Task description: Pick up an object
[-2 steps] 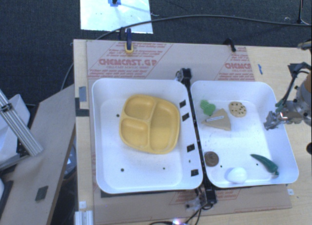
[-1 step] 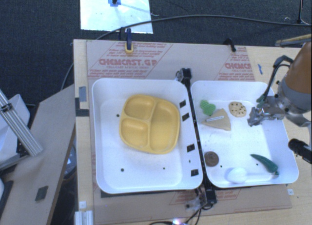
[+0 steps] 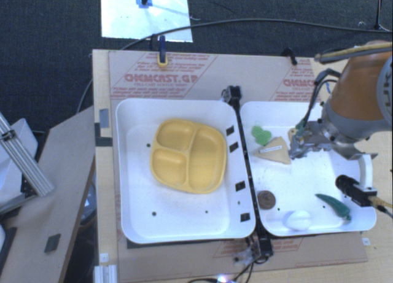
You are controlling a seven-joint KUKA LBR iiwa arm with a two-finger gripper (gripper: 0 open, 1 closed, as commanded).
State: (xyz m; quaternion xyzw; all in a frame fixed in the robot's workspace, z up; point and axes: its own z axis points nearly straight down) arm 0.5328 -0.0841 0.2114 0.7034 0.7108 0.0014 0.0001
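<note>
One wedge (image 3: 274, 151) just beside my jaws (image 3: 297, 147); approach step, grip state unclear. Next: descend, close.

Arm (image 3: 362, 91) cropped at right edge.

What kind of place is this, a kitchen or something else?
Most likely a robotics lab bench, not a kitchen. A grey and orange robot arm reaches over two white bins set on a taped board, the bins hold a yellow divided tray and toy-like items, and cables run across dark carpet.
</note>
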